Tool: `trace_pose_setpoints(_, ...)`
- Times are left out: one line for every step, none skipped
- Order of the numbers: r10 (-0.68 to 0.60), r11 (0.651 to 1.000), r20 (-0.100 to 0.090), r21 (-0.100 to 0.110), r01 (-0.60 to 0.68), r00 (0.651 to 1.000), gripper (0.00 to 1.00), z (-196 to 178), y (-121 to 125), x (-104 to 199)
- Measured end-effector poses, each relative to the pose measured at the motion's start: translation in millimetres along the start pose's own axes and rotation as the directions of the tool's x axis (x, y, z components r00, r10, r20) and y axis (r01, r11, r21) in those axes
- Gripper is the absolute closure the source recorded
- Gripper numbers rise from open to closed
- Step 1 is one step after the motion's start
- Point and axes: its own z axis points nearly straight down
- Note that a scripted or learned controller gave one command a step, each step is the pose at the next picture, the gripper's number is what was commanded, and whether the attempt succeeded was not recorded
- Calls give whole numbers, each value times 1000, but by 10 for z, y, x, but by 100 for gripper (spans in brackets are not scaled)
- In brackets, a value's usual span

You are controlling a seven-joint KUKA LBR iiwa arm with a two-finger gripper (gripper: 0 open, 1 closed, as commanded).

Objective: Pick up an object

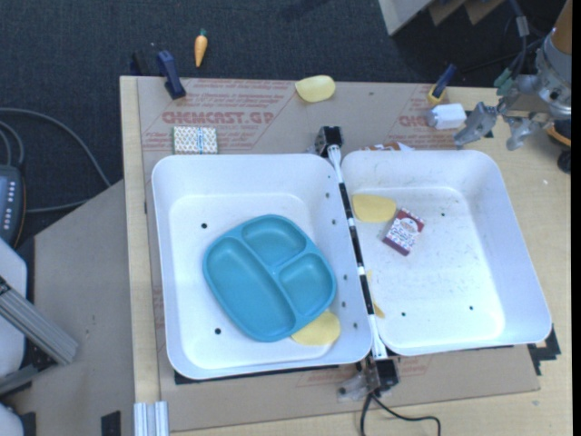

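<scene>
While the metal claw (497, 123) hangs spread, a smooth blue sectioned plate (269, 275) lies flat.

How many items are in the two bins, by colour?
Blue: 1, the divided plate in the left bin
Yellow: 2, one piece beside the plate, one piece in the right bin
Red: 1, small packet in the right bin
Total: 4
</scene>
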Motion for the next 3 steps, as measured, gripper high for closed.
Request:
trace_pose_setpoints(-1, 1000, -1, 1, 1, 1000, 0, 1156, 116, 733)
trace_pose_setpoints(1, 1000, 0, -1, -1, 1000, 0, 1822, -386, 762)
trace_pose_setpoints(2, 1000, 0, -3, -2, 1000, 100, 1721, -381, 766)
